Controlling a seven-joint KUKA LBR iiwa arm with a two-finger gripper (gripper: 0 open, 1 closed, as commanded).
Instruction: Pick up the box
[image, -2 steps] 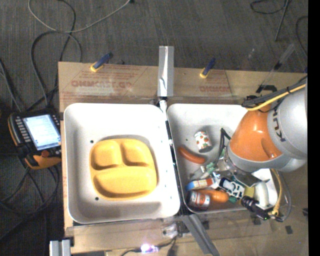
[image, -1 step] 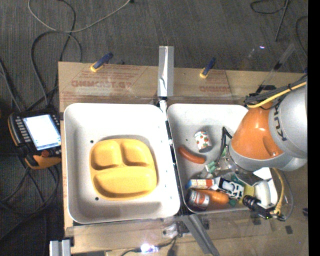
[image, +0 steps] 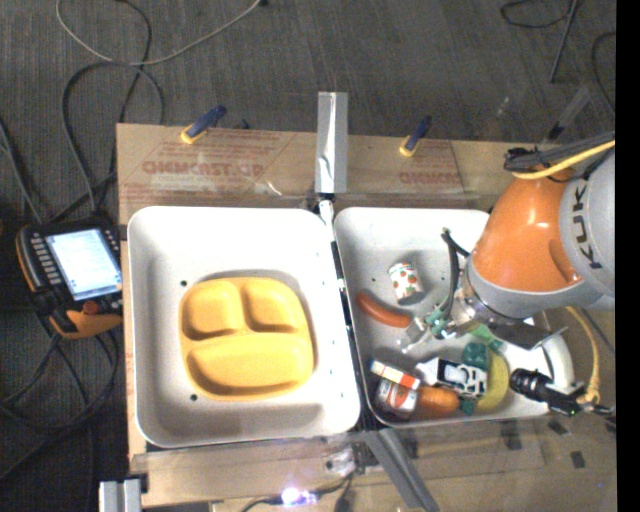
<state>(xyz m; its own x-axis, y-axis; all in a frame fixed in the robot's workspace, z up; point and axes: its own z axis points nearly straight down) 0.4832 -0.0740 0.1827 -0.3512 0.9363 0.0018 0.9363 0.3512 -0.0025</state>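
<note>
Claw low in right bin, grip state can't tell, box just below-left of it by carrot, hot dog to its left, yellow tray far left.

A bulky robot arm shows a smooth, rounded orange plastic shell that narrows into a pale grey collar beneath it. Beside the orange shell, the upper link is light grey and carries dark lettering. A yellow cable and black cables run over the top of the orange shell. Below the grey collar sits a cluster of small metal fittings and thin wires.
</note>
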